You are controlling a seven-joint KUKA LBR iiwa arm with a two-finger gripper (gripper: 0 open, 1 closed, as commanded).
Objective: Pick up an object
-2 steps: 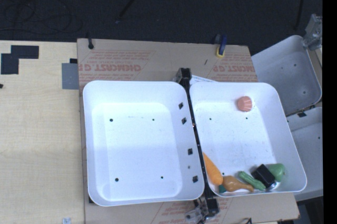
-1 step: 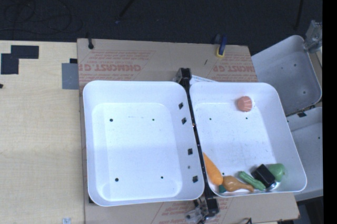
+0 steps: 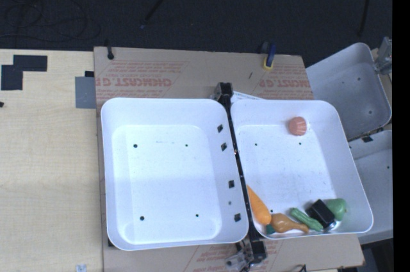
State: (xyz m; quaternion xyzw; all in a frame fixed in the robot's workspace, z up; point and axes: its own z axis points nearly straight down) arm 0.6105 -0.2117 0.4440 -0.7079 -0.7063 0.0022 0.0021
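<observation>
Five or so small things sit bunched in the near right corner of the right bin (image 3: 339, 136): an orange carrot (image 3: 257, 205) lying along the divider wall, long axis slanting from far-left to near-right; a tan lump (image 3: 286, 223) just beside its near end; a long green piece (image 3: 305, 219) lying roughly crosswise, touching the tan lump; a black block (image 3: 321, 213) resting on or against that green piece, hard to say which; and a round green thing (image 3: 336, 207) pressed to the block's right side. Something pale with a teal edge peeks from under the heap, too small to name. Farther back, a pink ball (image 3: 297, 126) sits alone near the bin's far wall, well apart from the heap, with bare floor all round it. The left bin (image 3: 115, 136) lies beside, across the divider. All pickable things are in the right bin, the side the arm comes in from, so judging by that, reach should be short; the ball looks the cleanest target, the heap risks a crowded grab. Claw state: cannot tell whether spread or pressed together. Beyond the bins, a cardboard sheet (image 3: 160, 75) with a yellow clamp (image 3: 269, 61) on its far edge.
</observation>
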